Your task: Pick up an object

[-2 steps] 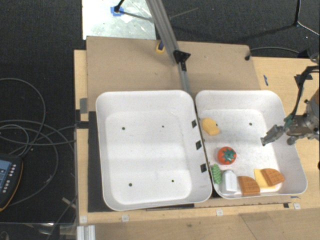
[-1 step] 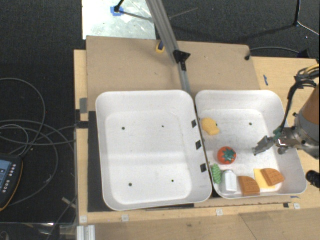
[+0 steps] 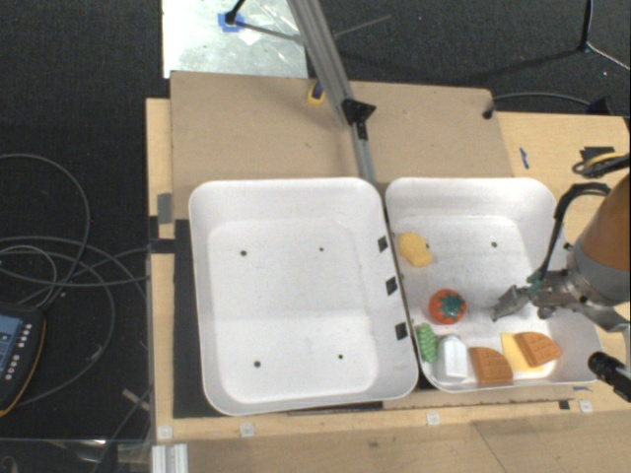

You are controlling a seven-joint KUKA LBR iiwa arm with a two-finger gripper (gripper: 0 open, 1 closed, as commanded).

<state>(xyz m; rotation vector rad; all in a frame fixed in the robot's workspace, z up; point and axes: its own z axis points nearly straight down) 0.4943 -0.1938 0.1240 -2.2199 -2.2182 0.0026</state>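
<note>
- At the right edge of the frame, low in the right bin (image 3: 473,197): the gripper (image 3: 513,302), dark grey, reaching leftward from the arm (image 3: 603,249); its tip hangs over bare bin floor. Whether its jaws stand apart or together cannot be told from this angle. Nothing shows between them.
- Just left of the gripper tip: a red tomato-like ball with a green top (image 3: 447,306), apart from the gripper, lying on the bin floor.
- Just below the gripper, near the bin's lower right corner: a yellow-and-orange block (image 3: 530,350), flat on the floor.
- Beside that block, to its left: an orange-brown slab (image 3: 490,365), touching or nearly touching it.
- Further left along the bottom wall: a white cup-like piece (image 3: 453,357), then a green ridged item (image 3: 426,342) against the bin's left wall.
- Above the red ball, near the left wall: a pale yellow lump (image 3: 415,250), well apart from the gripper.
- Left half of the bench: the left bin (image 3: 286,294), white, shallow, with small dark dots on its floor.
- Between the bins: black clips (image 3: 391,285) along the shared edge.
- Upper centre: a grey metal pole (image 3: 325,42) running diagonally toward the bins.
- Far left, on dark carpet: loose cables (image 3: 59,254) and a handheld controller (image 3: 18,348).
</note>
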